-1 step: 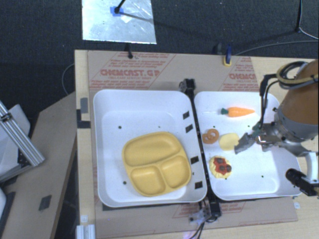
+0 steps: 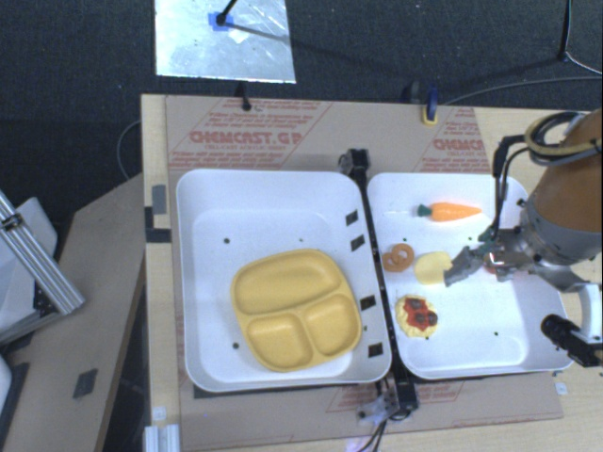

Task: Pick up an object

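Yellow lump (image 2: 432, 267) in right bin (image 2: 509, 347), between donut (image 2: 399, 257) and gripper (image 2: 462, 270) | gripper tip touching its right side, lump lies to camera-left | finger spread: can't tell | carrot (image 2: 452, 212) above, pizza (image 2: 419, 316) below

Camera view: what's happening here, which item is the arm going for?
The KUKA arm reaches in over the right bin, and its gripper sits low beside a pale yellow piece. I cannot tell whether it holds anything. Close by lie an orange ring, a carrot and a small pizza. The left bin holds a yellow divided tray, untouched.
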Controlling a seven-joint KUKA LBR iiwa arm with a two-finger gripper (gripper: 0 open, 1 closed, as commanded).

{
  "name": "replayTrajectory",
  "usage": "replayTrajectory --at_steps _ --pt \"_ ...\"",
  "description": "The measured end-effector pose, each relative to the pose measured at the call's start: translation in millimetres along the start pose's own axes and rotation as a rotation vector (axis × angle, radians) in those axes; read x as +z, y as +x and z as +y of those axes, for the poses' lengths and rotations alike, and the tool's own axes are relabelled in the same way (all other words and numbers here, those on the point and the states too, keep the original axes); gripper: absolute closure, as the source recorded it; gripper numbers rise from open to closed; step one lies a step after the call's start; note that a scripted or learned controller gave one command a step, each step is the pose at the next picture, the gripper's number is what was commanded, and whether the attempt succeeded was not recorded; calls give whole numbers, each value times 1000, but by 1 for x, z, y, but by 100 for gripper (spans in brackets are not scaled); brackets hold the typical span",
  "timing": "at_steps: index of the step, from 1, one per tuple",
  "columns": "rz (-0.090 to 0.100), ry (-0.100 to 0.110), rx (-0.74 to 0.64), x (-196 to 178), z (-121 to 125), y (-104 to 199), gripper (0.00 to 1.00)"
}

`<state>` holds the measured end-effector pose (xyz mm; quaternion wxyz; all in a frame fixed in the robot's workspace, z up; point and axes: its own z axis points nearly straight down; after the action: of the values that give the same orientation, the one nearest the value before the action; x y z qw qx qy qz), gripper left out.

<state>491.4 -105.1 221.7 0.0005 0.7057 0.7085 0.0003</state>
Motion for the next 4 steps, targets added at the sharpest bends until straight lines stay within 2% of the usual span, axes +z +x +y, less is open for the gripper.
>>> replayTrajectory --at_steps 1,2,3,4 --pt "1 3 3 42 -3 -3 0" --pt "2 5 3 103 2 1 0" --pt "2 -3 3 136 4 2 0" --pt "2 -1 2 126 3 2 100"
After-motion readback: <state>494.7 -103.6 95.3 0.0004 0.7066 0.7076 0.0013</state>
